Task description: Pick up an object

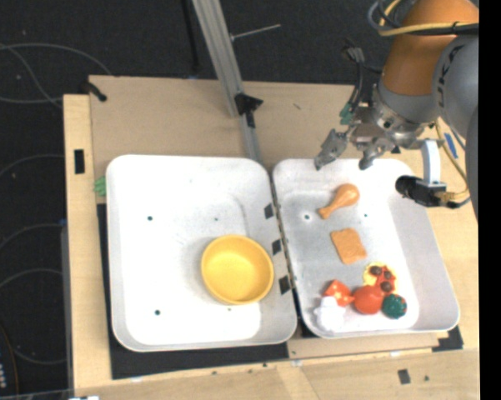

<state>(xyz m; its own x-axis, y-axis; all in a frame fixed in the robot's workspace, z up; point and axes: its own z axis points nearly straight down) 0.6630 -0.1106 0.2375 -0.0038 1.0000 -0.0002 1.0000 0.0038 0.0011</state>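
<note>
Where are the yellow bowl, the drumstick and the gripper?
yellow bowl [237, 269], camera view, on its inner floor
drumstick [340, 199], camera view, on its thick end
gripper [348, 154], camera view, midway between its fingertips

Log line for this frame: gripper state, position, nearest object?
gripper: open, holding nothing | position: above right bin far edge | nearest: drumstick | stage: pre-grasp
</note>
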